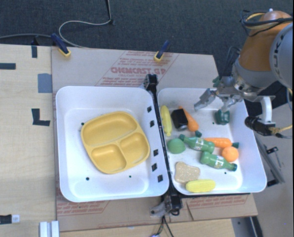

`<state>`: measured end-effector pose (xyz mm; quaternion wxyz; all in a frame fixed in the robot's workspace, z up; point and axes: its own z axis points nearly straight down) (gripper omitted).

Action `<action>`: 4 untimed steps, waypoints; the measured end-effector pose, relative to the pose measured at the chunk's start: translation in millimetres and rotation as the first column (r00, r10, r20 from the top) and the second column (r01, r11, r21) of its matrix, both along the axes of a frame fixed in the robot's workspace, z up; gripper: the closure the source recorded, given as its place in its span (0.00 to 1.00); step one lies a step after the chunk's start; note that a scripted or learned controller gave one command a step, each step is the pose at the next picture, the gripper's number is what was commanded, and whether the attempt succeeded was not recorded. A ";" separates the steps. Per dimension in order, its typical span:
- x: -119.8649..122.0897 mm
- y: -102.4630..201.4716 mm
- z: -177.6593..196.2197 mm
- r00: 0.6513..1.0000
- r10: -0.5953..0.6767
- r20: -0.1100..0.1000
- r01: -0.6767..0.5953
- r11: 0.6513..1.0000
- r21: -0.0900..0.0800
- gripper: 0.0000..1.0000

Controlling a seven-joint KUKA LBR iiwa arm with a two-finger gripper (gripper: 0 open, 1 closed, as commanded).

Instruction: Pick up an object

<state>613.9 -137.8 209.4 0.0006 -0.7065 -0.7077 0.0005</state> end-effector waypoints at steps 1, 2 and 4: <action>31.0 21.2 -98.1 1.000 0.000 0.011 0.000 1.000 0.000 0.00; 38.4 20.9 -106.6 1.000 0.000 0.021 0.000 1.000 -0.001 0.00; 39.8 22.4 -95.0 1.000 0.001 0.025 -0.001 1.000 0.000 0.00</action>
